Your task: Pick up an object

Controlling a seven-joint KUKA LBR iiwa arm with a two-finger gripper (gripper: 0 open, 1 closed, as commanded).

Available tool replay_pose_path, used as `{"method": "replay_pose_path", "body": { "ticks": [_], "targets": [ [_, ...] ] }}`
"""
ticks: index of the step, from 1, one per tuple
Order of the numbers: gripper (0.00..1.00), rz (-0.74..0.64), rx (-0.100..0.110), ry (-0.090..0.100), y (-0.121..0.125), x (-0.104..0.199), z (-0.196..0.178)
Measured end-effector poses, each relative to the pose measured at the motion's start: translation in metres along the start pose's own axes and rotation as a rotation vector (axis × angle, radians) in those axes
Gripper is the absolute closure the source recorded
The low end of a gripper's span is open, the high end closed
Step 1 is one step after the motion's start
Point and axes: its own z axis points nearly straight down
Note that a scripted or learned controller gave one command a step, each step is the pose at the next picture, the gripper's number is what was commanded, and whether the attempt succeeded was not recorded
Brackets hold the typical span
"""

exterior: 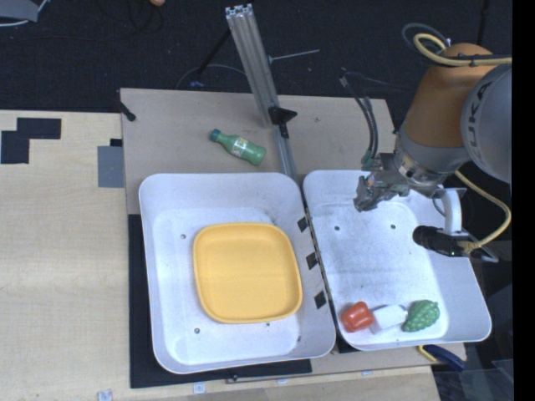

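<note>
We see gripper (368,197) over right bin (334,192) far edge | red pepper (358,316) well apart at near edge | jaw state: we cannot tell

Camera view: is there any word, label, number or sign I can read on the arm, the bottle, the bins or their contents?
"UK": partial dark letters on the grey robot arm, running vertically and cut off at the frame's edge.
Small green plastic bottle on the bench: pale label band, too small and blurred to read.
Yellow square plate, red pepper, white block, green grape bunch: no text seen.
</note>
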Motion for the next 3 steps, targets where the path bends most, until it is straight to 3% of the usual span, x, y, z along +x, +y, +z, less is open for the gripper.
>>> {"method": "replay_pose_path", "body": {
  "ticks": [3],
  "targets": [
    [1.0, 0.0, 0.0, 0.0, 0.013, 0.163, -0.003]
  ]
}}
